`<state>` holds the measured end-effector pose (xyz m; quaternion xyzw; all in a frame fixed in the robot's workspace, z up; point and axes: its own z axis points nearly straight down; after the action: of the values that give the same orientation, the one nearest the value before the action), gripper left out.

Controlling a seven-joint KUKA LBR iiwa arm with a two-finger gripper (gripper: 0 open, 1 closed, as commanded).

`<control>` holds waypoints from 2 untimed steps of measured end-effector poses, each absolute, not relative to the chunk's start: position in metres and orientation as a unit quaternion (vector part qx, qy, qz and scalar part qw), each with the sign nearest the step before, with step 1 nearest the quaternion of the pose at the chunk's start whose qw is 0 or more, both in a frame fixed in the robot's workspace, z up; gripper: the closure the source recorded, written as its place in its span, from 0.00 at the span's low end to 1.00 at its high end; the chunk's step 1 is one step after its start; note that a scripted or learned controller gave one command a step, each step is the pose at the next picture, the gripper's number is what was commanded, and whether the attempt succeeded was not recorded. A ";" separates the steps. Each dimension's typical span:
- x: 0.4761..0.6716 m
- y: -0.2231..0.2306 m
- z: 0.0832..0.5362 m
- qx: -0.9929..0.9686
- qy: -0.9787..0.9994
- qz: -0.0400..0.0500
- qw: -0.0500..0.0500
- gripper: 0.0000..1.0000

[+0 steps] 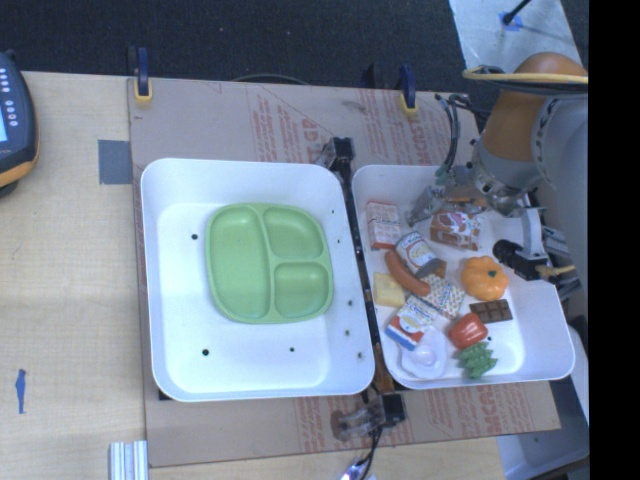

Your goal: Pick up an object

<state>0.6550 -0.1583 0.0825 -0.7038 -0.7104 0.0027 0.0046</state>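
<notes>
Objects for picking are gathered in the right bin (545, 353), where a crowded heap of toy food is seen. An orange pumpkin-like piece (484, 277) is placed toward the bin's right side, with a dark brown chocolate bar (492, 312) just below it. A red pepper (466, 330) is found beside the chocolate, and a green broccoli-like piece (477, 362) lies nearer the front rim. A sausage (407, 271) is laid at a slant across the middle of the heap, touching a pale yellow cheese block (388, 290) on its left. A small packet with red print (382, 223) is set near the back left of the bin, and a brown and white packaged item (455, 229) is seen at the back, close under the arm's wrist. A white piece with blue and red marks (415, 328) lies toward the front.

The gripper (452, 196) is held over the back edge of the right bin, just above the brown and white item. How far the tool is open, and whether anything is gripped, cannot be told, since the tip is hidden among cables and the wrist.

The left bin (170, 268) is placed just beside the right one, their rims touching, and a green divided plate (269, 262) with three compartments is seen lying flat in its middle. Both bins are borne on a brown cardboard sheet (250, 123) clamped to the wooden bench (60, 268).
</notes>
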 end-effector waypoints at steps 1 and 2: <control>0.657 -0.162 0.103 -0.704 -0.710 0.002 0.000 1.00; 0.657 -0.162 0.103 -0.704 -0.711 0.002 0.001 0.00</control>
<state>0.6566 -0.1623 0.1025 -0.7036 -0.7106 0.0020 0.0006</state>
